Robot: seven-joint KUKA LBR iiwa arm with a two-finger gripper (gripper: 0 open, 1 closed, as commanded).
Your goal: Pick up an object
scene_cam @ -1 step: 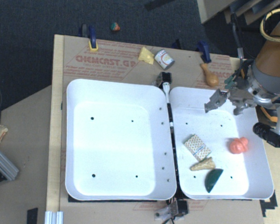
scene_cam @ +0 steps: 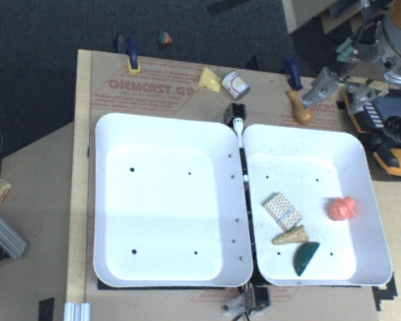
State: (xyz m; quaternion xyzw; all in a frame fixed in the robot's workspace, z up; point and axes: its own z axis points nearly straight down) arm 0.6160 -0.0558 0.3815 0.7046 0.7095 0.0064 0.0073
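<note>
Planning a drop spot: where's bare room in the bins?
Left bin: whole floor bare. Right bin: back half bare; front is crowded by patterned box, tan wedge, green piece, with pink lump near the right wall.

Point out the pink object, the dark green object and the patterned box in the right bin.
pink object (scene_cam: 341, 209), camera view, middle of its rounded body.
dark green object (scene_cam: 305, 257), camera view, centre of its top face.
patterned box (scene_cam: 282, 210), camera view, centre of its top face.

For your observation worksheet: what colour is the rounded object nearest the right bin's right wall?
Pinkish-red object, seen in the camera view, in the right bin.
</note>
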